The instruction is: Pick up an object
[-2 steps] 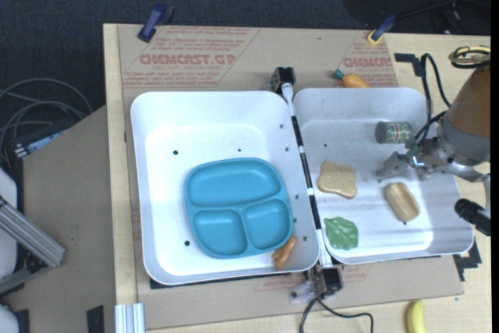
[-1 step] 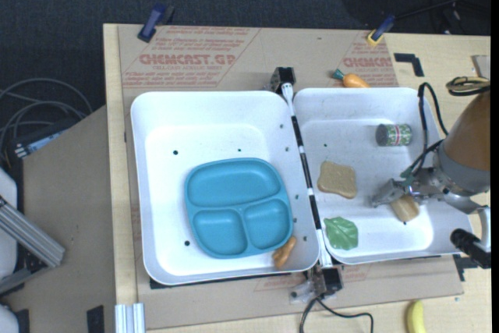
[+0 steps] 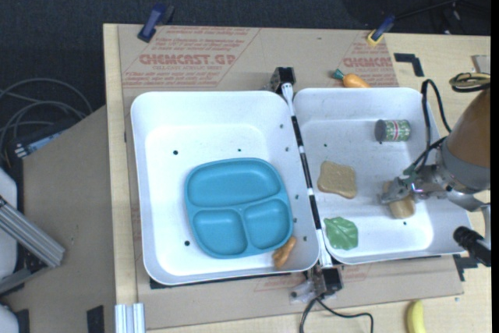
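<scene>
My gripper (image 3: pixel 403 191) hangs low over the right part of the right bin (image 3: pixel 366 101), coming in from the right on the grey arm with its orange band (image 3: pixel 474 138). A small tan block (image 3: pixel 402 207) lies directly under the gripper tip, touching or nearly touching it. To the left of it a tan slice of toast (image 3: pixel 337 178) rests on the bin floor. A green leafy piece (image 3: pixel 341 232) sits near the front wall. A small can (image 3: pixel 394 130) lies on its side toward the back.
The left bin (image 3: pixel 156 129) holds a blue divided tray (image 3: pixel 238 205) and an orange piece (image 3: pixel 284 252) at its front right corner. Outside the bins, a carrot (image 3: pixel 352 79) lies behind the right bin and a banana (image 3: pixel 415 317) lies at the bench front.
</scene>
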### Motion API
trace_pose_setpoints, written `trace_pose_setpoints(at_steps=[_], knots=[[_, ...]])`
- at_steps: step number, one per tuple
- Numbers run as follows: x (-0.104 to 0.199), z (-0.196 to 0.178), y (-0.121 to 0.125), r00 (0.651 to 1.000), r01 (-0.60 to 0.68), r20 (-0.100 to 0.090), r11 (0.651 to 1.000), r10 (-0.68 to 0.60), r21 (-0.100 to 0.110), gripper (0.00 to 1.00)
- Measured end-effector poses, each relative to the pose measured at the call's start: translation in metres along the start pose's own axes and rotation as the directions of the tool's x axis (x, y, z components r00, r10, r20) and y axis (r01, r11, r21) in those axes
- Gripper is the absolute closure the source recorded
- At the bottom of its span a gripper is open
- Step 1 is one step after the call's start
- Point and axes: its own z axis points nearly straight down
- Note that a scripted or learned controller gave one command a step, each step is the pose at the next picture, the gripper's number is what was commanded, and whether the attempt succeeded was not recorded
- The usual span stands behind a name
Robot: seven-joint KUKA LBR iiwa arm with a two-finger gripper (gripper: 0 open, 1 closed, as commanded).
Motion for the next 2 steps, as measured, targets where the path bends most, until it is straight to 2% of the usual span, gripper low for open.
trace_pose_setpoints(at_steps=[1,2], knots=[[0.070,0.010,0.129,1.000,0.004,-0.003,1.000,-0.004,0.000,1.00],[0.122,-0.092,0.079,1.000,0.003,-0.001,1.000,-0.003,-0.002,1.00]])
